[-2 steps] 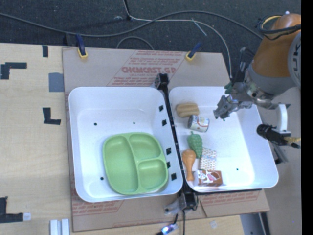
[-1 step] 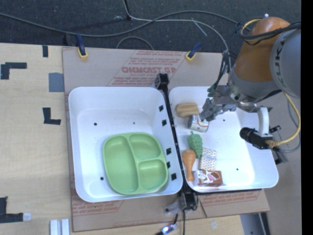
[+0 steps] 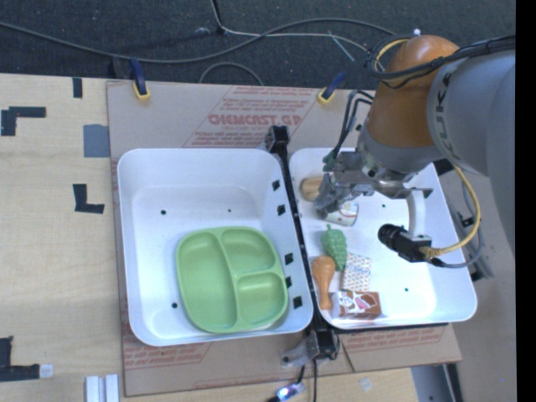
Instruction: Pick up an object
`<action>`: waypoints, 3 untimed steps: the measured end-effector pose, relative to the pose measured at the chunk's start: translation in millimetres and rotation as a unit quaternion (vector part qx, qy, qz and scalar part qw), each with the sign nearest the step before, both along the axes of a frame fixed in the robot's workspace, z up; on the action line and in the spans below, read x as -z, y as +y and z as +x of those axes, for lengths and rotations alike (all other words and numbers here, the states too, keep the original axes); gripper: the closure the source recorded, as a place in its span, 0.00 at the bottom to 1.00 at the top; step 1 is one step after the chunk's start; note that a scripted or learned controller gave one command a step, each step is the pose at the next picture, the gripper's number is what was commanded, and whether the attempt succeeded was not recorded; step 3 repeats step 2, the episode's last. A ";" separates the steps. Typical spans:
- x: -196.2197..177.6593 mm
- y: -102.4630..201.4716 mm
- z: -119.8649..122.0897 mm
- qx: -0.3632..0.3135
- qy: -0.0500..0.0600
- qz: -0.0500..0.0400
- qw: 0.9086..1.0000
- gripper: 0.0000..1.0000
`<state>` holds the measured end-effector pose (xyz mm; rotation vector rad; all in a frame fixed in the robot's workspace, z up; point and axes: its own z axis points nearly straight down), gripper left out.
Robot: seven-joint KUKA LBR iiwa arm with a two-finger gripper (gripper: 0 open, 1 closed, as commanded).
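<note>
In the right bin (image 3: 448, 304) several small objects are gathered along its left side: a green bumpy piece (image 3: 336, 245), an orange drumstick-shaped toy (image 3: 323, 276), a patterned packet (image 3: 355, 270) and a red-and-white packet (image 3: 362, 305) lying close together, with a tan rounded object (image 3: 311, 188) farther back. The gripper (image 3: 337, 201) is lowered over a small white item (image 3: 347, 215) near the tan one; whether anything is grasped cannot be told. A green divided plate (image 3: 230, 279) is held in the left bin (image 3: 142, 191). Both bins are set on a cardboard sheet (image 3: 243, 115) clamped to a wooden bench (image 3: 50, 249), with dark carpet (image 3: 100, 15) and cables (image 3: 251, 32) seen behind
</note>
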<state>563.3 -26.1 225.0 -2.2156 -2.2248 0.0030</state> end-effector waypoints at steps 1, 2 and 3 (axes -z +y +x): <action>-7.3 58.8 -0.7 -0.001 -0.001 0.001 1.000 1.00; -13.6 111.0 -3.7 -0.001 0.000 0.001 1.000 1.00; -13.6 111.0 -3.7 -0.001 0.000 0.001 1.000 1.00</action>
